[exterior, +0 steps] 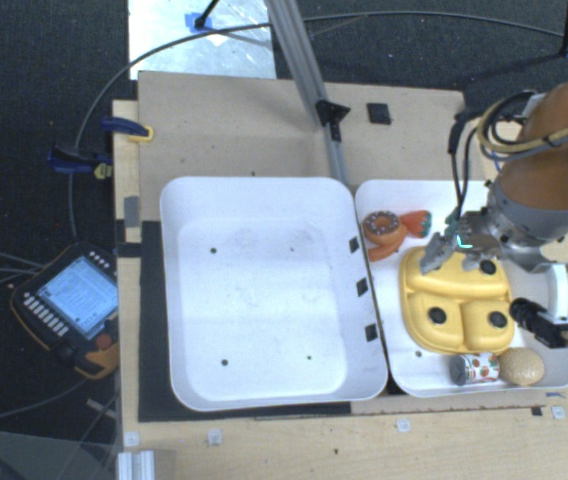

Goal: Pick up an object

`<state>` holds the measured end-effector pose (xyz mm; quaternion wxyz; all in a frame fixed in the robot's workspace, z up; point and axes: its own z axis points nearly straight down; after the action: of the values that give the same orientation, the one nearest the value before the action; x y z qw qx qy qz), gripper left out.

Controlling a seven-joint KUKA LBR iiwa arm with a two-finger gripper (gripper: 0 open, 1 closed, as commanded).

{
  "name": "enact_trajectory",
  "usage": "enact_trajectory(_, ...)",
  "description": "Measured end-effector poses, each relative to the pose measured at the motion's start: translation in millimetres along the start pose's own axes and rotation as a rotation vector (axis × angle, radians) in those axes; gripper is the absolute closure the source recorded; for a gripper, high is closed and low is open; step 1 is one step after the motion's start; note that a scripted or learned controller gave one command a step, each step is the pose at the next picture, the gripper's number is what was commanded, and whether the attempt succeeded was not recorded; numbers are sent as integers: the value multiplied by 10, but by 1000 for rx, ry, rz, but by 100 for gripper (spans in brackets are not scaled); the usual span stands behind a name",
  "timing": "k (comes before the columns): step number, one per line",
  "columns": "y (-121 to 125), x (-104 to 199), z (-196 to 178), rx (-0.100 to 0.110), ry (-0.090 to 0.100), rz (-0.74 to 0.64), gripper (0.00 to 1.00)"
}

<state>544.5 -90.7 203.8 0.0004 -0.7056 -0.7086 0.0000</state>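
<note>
2 shallow white plastic bins sit on a tan bench board. In the right bin lie a yellow moulded plastic toy with 2 dark spots, an orange ring-shaped donut with dark centre, a red-orange wedge, a small red-and-white patterned can and a beige round ball. The arm's band is orange.

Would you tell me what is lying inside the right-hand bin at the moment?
The right bin holds a large yellow moulded piece, a doughnut, an orange item, a small can and a beige ball. The gripper covers the yellow piece's top edge.
</note>
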Motion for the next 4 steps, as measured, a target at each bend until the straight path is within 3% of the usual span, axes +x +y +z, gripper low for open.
enact_trajectory(1, 5, 0, -7, -2, 0, 0, 0)
enact_trajectory(3, 65, -75, 885, -1, -1, 3, 0)
enact_trajectory(4, 135, -115, 1114, -24, -11, 5, 0)
